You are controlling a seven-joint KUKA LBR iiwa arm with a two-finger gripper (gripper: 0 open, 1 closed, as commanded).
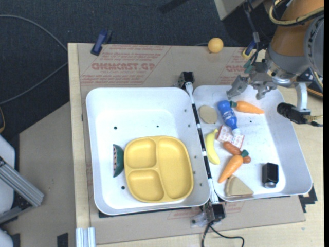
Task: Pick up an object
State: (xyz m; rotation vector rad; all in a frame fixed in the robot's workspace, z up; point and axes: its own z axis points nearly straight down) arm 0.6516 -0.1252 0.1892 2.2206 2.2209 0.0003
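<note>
A: Where the arm reached in from the right, the gripper point(250, 87) hung over the far edge of the right bin point(295, 153), fingers point(235, 88) spread apart w/ nothing between them.

B: So open and not holding anything?

A: Yes, as far as the view showed. One finger sat left, one right, w/ a clear gap between.

B: What lay closest?

A: An orange carrot point(249, 107) just below the gripper, lying across the bin, and a blue bottle point(226, 113) beside it to the left, apart from the fingers. Left of the bottle sat a tan round piece point(208, 114) near the bin's inner wall.

B: And further down?

A: A small red-and-white packet point(226, 134) under the bottle, touching a white bit beside it. A yellow banana point(211, 147) ran along the inner wall. A second carrot point(231, 166) lay at a slant w/ a small reddish item point(234, 148) just above it. A bread-like wedge point(237, 186) sat at the near edge, and a black block point(270, 174) stood well apart toward the right.

B: Left bin?

A: The left bin point(103, 117) held a yellow divided tray point(156, 168), three compartments, w/ a watermelon slice point(117, 160) touching its left side.

B: Anything off the bins?

A: An orange ball point(216, 45) on the bench point(139, 60) beyond the bins, and a blue clip point(99, 41) at the bench's far left edge.
</note>
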